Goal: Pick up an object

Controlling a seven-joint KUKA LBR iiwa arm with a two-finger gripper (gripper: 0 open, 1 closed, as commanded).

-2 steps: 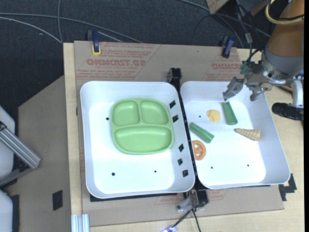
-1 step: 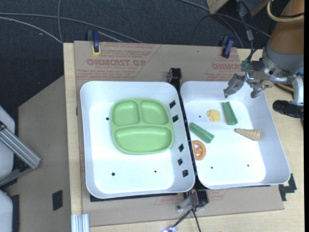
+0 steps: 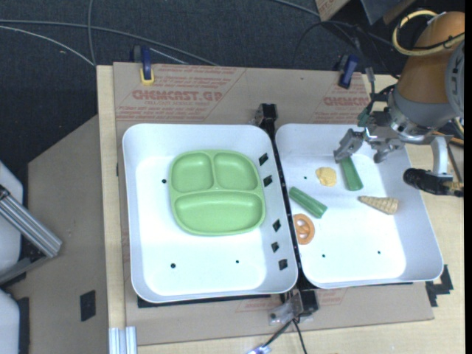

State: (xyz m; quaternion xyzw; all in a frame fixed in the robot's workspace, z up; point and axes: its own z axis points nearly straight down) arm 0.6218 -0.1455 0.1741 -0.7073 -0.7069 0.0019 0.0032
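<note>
The right bin (image 3: 413, 260) holds several small items: a yellow lump (image 3: 326, 175), a short green piece (image 3: 351, 175), a longer green stick (image 3: 307, 201), an orange pretzel (image 3: 303, 228) and a tan cone (image 3: 380, 205). My gripper (image 3: 366, 150) hangs over the bin's far part, open, with its fingers spread and nothing between them. Its left finger (image 3: 346, 147) is just above the top end of the short green piece. The grey wrist and orange band rise behind it at the upper right.
The left bin (image 3: 147, 271) holds a green divided plate (image 3: 217, 192). A black divider with clips runs between the bins. Blue clamps (image 3: 147, 65) hold the cardboard sheet at the back. Cables lie on the floor behind the bench.
</note>
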